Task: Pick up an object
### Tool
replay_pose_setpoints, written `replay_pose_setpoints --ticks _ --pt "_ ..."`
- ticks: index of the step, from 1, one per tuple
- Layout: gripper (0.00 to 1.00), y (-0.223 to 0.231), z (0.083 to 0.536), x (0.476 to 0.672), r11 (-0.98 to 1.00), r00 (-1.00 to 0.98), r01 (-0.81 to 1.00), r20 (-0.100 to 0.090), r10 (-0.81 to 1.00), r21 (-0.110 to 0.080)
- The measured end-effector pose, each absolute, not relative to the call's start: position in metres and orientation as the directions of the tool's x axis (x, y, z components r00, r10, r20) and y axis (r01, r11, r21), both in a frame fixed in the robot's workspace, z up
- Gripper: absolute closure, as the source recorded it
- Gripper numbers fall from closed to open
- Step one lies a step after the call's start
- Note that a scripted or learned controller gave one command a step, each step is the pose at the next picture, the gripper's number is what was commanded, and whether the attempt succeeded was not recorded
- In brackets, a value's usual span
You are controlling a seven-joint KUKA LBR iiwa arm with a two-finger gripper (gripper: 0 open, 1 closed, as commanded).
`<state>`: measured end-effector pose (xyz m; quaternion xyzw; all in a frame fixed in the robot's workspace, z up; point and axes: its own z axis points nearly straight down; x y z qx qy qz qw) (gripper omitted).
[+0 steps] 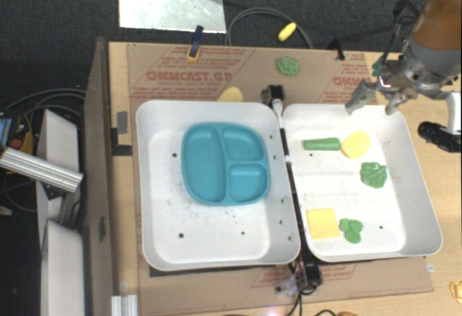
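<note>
jaws [375, 98] open, holding nothing, above right bin [415, 185] far edge; yellow disc [355, 144] nearby.

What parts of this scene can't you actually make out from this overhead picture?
- Arm: cut off by the camera view's top and right edges, so its base is out of sight.
- Gripper: above the right bin's far corner; small and blurred, with nothing visible between its fingers.
- Small yellow thing: partly hidden behind the left bin's far rim.
- Green lump on the cardboard: too small to identify.
</note>
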<state>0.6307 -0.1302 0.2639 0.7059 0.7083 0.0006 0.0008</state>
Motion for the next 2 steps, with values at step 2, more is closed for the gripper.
replay_pose_setpoints --ticks 2 --pt "0.0 -0.195 0.083 0.637 -0.001 0.001 1.0 -0.002 1.0 0.003"
